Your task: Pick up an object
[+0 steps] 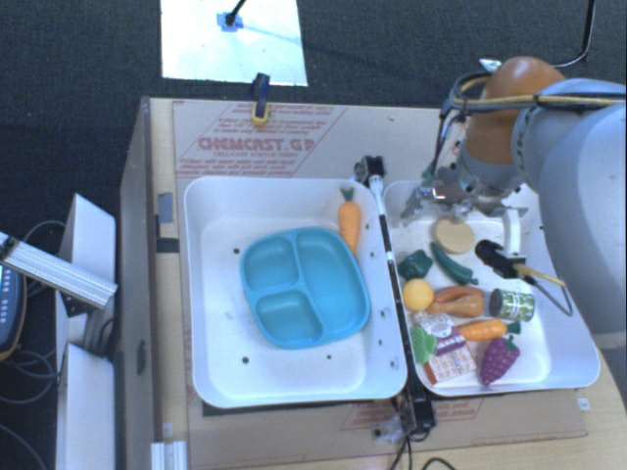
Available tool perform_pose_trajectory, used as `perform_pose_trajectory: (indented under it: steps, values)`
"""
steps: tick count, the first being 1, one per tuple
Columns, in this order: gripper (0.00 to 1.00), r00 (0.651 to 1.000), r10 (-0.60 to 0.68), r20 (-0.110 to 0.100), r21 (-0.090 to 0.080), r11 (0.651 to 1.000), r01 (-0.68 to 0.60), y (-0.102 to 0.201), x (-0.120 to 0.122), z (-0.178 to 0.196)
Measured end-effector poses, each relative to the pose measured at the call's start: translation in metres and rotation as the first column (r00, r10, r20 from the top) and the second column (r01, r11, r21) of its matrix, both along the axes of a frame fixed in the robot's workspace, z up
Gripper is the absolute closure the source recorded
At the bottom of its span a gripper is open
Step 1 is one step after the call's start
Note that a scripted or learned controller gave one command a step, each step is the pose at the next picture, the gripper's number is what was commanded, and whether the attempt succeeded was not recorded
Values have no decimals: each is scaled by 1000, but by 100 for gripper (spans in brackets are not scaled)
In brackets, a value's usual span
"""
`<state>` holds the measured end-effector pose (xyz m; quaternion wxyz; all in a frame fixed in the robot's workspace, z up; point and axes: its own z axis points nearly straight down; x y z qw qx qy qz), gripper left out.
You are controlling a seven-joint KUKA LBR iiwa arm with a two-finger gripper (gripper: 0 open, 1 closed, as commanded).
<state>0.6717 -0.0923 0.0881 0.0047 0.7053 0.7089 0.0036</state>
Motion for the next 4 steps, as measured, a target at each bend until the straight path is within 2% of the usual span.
perform_pose_trajectory:
  steps: [1, 2, 3, 4]
  values:
    - [0, 1000, -2, -1, -2, 1000, 2, -12, -58, 0]
    - [0, 1000, -4, -6, -1, 1000, 4, -61, -90, 183]
    - [0, 1000, -2, -12, 1, 1000, 2, -94, -17, 88]
    - [0, 1000, -3, -11, 1, 1000, 3, -114, -13, 13]
